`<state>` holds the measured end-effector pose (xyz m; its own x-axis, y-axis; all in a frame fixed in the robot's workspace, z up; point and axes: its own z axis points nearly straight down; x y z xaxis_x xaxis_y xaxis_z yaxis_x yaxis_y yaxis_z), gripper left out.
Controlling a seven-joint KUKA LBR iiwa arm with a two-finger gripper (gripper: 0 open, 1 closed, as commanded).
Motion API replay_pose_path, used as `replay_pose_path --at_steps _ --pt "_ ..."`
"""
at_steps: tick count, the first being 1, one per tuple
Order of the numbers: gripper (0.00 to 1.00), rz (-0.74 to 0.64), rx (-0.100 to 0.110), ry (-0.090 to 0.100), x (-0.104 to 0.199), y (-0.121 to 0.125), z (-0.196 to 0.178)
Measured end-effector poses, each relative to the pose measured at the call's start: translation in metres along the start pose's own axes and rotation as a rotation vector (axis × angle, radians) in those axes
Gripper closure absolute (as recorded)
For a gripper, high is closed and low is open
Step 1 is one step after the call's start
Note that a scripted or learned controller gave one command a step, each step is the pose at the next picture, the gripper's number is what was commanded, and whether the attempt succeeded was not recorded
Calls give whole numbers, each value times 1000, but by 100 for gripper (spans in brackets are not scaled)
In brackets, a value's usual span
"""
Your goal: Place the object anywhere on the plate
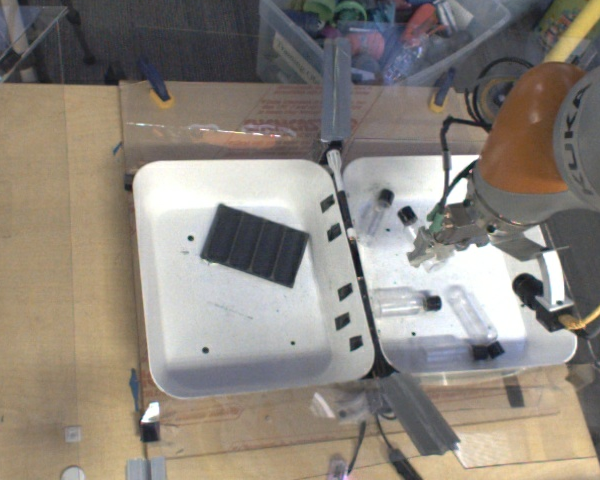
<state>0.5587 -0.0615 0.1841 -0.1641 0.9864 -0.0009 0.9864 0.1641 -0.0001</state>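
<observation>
My gripper (427, 252) hangs over the clear vials (405, 302) at right of frame, grip state unclear, so next I must lift one toward the dark plate (255, 245) at left.

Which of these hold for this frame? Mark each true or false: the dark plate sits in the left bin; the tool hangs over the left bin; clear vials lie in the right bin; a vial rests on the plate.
1. The dark plate sits in the left bin. True.
2. The tool hangs over the left bin. False: it is over the right bin.
3. Clear vials lie in the right bin. True, for example one near the divider.
4. A vial rests on the plate. False: the plate bears nothing.
</observation>
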Motion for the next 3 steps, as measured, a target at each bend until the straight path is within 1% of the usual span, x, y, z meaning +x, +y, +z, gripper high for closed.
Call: replay_pose_path --at_steps 1,2,3 --pt "100 -72 -1 -1 1 18 0" --pt "100 -78 3 2 43 -15 0" --pt "100 -172 4 3 109 -55 -30"
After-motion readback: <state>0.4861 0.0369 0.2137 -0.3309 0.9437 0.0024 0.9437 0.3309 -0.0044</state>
